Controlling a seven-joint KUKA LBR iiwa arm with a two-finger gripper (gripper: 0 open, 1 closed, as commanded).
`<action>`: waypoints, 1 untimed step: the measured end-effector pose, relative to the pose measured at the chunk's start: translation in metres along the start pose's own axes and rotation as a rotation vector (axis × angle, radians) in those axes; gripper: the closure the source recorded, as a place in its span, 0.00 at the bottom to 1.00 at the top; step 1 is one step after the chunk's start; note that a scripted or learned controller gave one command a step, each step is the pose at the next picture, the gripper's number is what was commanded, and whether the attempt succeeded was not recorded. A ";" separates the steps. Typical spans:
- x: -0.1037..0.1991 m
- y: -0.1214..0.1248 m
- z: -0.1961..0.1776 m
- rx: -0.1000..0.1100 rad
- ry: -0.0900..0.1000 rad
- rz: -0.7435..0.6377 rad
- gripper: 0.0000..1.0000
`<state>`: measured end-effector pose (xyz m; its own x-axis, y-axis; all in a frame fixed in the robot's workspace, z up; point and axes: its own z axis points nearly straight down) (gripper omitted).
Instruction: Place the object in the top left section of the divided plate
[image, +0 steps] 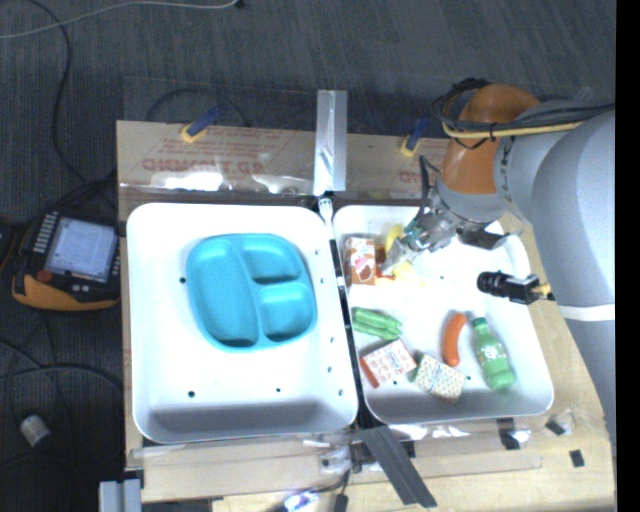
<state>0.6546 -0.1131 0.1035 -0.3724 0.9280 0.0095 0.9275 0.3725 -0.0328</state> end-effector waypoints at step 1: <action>-0.007 0.006 0.001 0.010 0.001 -0.135 1.00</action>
